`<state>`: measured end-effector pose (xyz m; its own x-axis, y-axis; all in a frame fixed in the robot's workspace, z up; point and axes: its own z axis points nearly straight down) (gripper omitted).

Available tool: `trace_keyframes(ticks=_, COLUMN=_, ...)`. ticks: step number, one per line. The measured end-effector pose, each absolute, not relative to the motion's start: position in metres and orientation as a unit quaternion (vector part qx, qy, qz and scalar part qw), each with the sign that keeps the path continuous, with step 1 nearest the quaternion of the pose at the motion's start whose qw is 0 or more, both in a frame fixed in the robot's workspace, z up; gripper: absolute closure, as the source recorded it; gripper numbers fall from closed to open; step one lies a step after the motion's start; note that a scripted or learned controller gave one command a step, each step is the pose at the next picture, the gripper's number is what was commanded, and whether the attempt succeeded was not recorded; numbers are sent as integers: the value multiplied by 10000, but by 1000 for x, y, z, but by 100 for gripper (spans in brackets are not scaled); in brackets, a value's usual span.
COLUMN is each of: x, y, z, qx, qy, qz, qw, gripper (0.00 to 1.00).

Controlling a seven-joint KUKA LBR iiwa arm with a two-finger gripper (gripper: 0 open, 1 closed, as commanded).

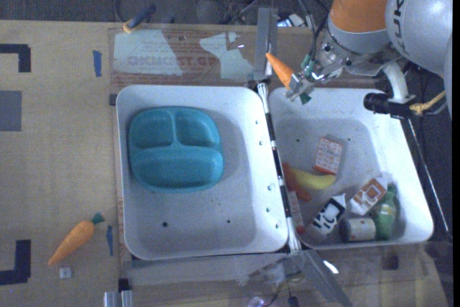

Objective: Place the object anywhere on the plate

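The gripper point(303, 85) is hanging above the far edge of the right bin point(359, 118), near the divider between the two bins. It is closing on the green leafy end of a small toy carrot point(280, 70), which is jutting out up and to the left of the fingers, clear of both bins.

The carrot is appearing to be moulded plastic: light, rigid, smooth and tapered. A hold at the leafy end is leaving the long orange body unsupported, so it is likely to swing or slip. A grasp across the thick middle would be more secure.

The plate point(175, 147) is lying in the left bin point(237, 226), well apart from the gripper. It is teal, rounded, glossy and divided into three shallow compartments.

Loose items are lying in the right bin: a yellow banana point(316, 179), an orange carton point(328, 154), a black-and-white carton point(330, 216), a can point(357, 229) and a green bottle point(387, 215).

A second toy carrot point(72, 241) is resting on the surface point(57, 154), left of the bins.
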<state>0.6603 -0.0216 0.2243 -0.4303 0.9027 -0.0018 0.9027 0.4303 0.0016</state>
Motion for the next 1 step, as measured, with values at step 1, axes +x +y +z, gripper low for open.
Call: trace_keyframes(ticks=1, x=626, y=-12, z=295, qx=5383, qy=8427, qz=10, qw=22, gripper=100)
